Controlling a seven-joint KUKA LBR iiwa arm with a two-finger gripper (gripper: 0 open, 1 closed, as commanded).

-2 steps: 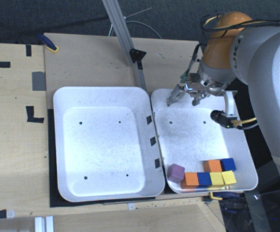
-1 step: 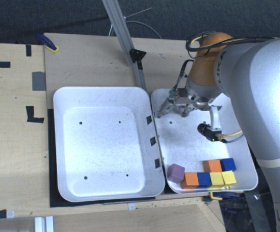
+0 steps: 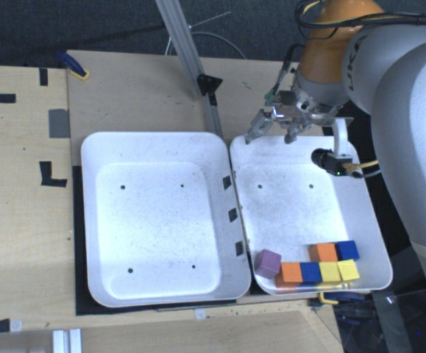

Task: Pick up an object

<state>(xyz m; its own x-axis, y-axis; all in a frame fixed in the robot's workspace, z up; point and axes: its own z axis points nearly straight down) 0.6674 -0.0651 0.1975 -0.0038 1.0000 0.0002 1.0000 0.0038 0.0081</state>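
Small blocks [image 3: 317,263] crowd the near edge of your right bin [image 3: 360,197]: one purple, two orange, two blue, two yellow, packed edge to edge. Your gripper [image 3: 274,132] hangs over that bin's far rim, fingers spread, nothing between them, well apart from the blocks.

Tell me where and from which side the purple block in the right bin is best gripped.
The purple block sits at the left end of the cluster, near the right bin's front-left corner, tilted. An orange block is close on its right, so the gripper, now above the far rim, should probably come straight down and close on the block's far and near faces, which look free.
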